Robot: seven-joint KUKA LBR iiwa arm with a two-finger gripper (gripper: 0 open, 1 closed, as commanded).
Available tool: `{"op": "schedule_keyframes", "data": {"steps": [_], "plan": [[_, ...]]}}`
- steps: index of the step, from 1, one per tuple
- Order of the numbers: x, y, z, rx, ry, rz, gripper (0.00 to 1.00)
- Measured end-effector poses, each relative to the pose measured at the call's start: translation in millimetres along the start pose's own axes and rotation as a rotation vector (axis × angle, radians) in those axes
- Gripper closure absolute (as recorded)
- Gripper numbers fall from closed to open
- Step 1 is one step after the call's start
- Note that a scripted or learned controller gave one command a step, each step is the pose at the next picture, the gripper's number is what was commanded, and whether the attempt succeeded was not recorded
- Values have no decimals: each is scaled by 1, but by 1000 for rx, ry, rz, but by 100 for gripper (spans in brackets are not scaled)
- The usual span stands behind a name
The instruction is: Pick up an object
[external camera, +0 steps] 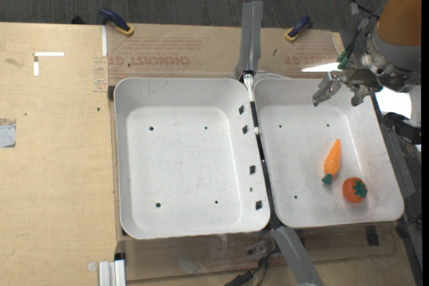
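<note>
An orange toy carrot [332, 161] with a green end lies in the right bin [295, 137], toward its near right part. Beside it, nearer the corner, sits a round orange-red toy tomato [354, 189] with a green top. My gripper [340, 92] hangs over the far right edge of the right bin, well above and behind the carrot. Its two fingers [324, 90] are spread apart and nothing is between them.
The left bin [134, 144] lies beside the right one, with a grey divider bar [251, 43] running between them at the back. Clamps [117, 22] hold the cardboard sheet at the far edge. Cables and the arm's mount stand at the right.
</note>
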State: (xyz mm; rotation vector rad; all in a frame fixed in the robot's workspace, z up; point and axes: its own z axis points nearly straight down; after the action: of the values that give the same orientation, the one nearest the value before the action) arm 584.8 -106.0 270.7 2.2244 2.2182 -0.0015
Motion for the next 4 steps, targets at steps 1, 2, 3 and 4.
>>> {"op": "schedule_keyframes", "data": {"steps": [1,2,3,4], "plan": [[-69,-54,146,3,1,10,0],[-68,-57,180,2,1,-28,0],[-69,-57,170,2,1,-25,100],[-25,23,55,0,-1,39,100]]}}
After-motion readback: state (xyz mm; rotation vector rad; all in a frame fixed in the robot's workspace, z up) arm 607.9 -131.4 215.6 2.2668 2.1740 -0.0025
